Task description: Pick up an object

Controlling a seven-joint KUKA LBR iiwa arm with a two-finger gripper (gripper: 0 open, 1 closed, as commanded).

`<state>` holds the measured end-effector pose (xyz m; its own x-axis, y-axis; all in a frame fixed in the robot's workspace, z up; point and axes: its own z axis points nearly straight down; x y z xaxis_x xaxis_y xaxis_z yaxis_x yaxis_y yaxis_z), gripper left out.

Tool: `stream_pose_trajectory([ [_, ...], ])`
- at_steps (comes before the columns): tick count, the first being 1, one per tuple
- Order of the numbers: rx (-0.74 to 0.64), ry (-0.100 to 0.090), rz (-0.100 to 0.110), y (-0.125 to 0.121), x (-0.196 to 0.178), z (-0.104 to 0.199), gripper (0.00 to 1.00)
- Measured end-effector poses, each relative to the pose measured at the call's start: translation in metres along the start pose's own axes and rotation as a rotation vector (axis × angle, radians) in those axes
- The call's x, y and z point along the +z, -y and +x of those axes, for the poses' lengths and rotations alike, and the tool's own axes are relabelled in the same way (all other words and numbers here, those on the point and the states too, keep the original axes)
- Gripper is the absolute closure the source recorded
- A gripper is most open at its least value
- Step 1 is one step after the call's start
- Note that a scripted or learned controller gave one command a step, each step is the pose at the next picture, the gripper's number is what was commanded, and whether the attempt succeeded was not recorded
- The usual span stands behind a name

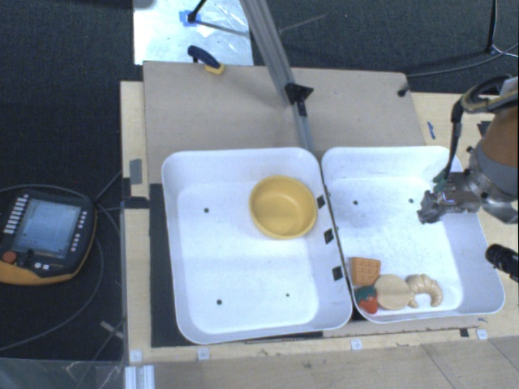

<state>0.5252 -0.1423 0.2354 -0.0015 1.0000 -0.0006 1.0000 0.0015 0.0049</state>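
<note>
A yellow bowl [282, 206] sits in the left bin [195, 241], near its upper right. In the right bin [381, 177], at the front edge, lie a waffle-like square [365, 269], a red and green piece [368, 301], a round beige piece [392, 292] and a croissant [426, 289]. My gripper [430, 210] hangs over the right side of the right bin, well above and behind the croissant, with nothing seen between its fingers.
A metal pole [272, 43] slants over the board behind the bins. A blue and yellow clamp [204, 58] lies at the board's back left. A teach pendant [42, 233] rests on the floor to the left.
</note>
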Motion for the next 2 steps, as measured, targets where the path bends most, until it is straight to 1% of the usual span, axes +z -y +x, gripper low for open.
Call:
stream_pose_trajectory([
  [1, -0.003, -0.002, 0.004, -0.019, 0.008, 0.045, 1.0],
  [2, -0.003, -0.001, 0.003, -0.049, -0.002, 0.091, 1.0],
])
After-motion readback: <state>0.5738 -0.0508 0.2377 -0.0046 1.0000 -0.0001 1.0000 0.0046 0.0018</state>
